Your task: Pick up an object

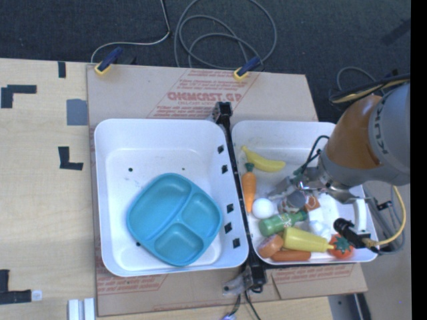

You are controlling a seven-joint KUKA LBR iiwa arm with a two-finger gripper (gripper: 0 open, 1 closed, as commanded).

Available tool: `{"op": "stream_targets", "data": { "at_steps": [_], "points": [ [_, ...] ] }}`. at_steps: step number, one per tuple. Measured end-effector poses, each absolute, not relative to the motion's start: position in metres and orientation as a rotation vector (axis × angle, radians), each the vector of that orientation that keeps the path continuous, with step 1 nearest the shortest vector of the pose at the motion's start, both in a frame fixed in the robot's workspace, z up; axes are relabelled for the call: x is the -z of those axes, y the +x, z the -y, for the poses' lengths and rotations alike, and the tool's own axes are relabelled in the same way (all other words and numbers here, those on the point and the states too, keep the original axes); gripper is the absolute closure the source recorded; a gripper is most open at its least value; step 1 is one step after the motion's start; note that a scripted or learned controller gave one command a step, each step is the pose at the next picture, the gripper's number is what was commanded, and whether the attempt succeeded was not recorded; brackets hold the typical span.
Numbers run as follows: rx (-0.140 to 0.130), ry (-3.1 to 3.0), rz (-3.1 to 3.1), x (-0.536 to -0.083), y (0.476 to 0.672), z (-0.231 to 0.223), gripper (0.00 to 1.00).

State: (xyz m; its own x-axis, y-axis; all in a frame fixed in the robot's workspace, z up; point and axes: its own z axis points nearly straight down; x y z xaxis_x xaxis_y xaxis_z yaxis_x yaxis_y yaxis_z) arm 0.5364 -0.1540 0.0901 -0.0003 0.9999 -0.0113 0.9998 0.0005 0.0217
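Observation:
The right bin [293,131] holds a pile of toy food: a yellow banana [264,161], an orange carrot [249,189], a white egg [263,208], a green piece [279,224], a yellow cone-shaped piece [305,239] and a red-orange piece [283,254] at the front. My gripper [295,195] reaches down into this bin from the right, its tip just above the green piece and beside the egg. The arm's grey and orange wrist [360,145] hangs over the bin's right side. Nothing shows between the fingers.
The left bin [113,139] holds a blue divided plate [175,217]. Both bins rest on a cardboard sheet [200,92] on the bench. Cables [220,32] loop on the dark floor behind. A black divider [230,179] runs between the bins.

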Motion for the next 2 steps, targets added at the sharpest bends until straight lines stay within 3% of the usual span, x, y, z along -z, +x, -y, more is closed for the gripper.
{"op": "stream_targets", "data": {
  "at_steps": [1,2],
  "points": [
    [-0.009,2.204,-2.202,-0.099,0.539,0.158,1.0],
    [-0.01,2.208,-2.225,-0.196,0.599,0.117,1.0]
  ]
}}
